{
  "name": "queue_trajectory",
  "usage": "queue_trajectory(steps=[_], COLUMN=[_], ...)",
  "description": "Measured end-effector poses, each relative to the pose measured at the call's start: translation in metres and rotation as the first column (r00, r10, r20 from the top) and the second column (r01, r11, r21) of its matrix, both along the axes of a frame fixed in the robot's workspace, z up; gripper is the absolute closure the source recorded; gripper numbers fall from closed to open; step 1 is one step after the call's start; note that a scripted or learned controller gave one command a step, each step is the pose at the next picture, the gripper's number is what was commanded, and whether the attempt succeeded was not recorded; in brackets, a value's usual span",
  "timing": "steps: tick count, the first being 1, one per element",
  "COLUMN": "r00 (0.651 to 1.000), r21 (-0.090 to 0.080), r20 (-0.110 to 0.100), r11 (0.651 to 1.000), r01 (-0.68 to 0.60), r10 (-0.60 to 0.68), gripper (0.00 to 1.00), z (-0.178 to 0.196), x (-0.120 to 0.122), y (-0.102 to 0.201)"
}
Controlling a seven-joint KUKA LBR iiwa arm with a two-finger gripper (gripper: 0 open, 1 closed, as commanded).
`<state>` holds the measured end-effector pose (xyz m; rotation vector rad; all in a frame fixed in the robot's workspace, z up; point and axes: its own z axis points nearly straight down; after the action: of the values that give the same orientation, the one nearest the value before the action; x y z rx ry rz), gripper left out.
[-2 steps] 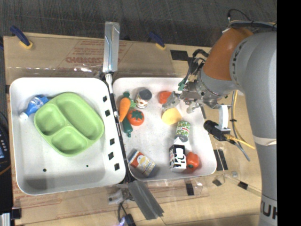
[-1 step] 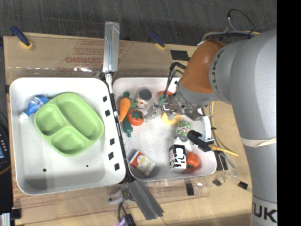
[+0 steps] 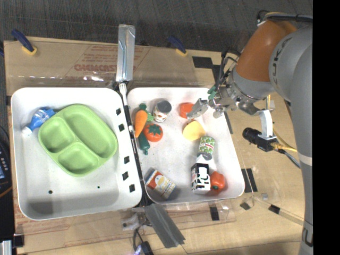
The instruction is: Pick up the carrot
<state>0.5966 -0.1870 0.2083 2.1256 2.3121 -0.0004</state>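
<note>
The arm [image 3: 289,52] runs off the right edge, so its base and most of its links are cut away. The gripper [image 3: 204,106] is small and blurred — whether its fingers are parted or closed cannot be told. A red thing [image 3: 185,109] beside it is partly covered by the fingers. The blue item [image 3: 39,117] in the left bin [image 3: 32,201] is half hidden under the green plate [image 3: 78,138]. The carrot [image 3: 139,121] has its leafy end tucked against the right bin's [image 3: 236,166] wall. A red piece [image 3: 218,181] lies partly behind the carton [image 3: 200,176]. Labels on the can [image 3: 162,109] and bottle [image 3: 206,145] are too small to read.
</note>
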Motion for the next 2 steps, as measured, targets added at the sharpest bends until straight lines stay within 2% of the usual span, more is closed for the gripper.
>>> queue_trajectory(steps=[1,2], r00=[0.983,0.962], r21=[0.002,0.001], r20=[-0.002,-0.001], r11=[0.983,0.962], r01=[-0.183,-0.274], r10=[0.183,0.274], gripper=[0.0,0.0], z=[-0.117,-0.113], x=[-0.01,0.019], y=[0.046,-0.023])
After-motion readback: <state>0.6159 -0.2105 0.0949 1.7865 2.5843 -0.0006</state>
